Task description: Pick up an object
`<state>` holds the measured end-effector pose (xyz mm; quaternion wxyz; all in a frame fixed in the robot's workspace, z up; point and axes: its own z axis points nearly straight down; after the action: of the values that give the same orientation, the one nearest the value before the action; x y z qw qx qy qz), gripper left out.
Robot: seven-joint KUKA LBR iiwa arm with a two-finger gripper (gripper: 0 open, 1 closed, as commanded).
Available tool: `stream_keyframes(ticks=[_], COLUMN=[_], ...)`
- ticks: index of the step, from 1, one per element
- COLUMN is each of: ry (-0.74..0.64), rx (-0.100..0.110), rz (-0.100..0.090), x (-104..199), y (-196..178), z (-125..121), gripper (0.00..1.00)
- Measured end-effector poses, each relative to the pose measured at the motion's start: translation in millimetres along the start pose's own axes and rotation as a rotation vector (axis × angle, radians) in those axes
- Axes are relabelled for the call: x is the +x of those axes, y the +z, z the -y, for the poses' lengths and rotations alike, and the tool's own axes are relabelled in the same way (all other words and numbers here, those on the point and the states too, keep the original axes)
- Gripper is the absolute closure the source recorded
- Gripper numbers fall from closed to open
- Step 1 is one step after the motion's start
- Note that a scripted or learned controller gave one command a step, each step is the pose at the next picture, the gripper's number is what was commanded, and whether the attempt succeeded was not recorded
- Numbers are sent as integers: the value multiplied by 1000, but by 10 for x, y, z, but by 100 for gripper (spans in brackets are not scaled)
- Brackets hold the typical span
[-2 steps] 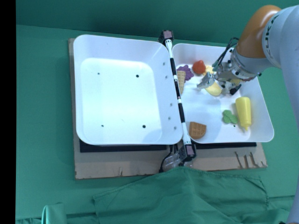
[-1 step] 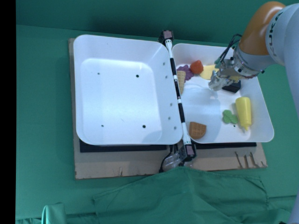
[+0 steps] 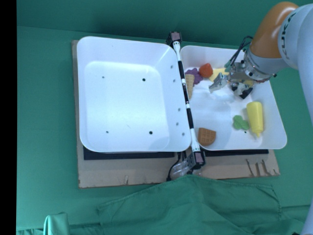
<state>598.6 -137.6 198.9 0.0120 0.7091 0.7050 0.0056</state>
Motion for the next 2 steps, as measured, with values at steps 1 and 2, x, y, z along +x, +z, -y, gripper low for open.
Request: stream_keyframes(ticks=[1,2], ry=[0,-1], rx=[1,2], rz=[0,-1], x=[124,122], y=[115,116], z=[388,383], gripper=[0,0])
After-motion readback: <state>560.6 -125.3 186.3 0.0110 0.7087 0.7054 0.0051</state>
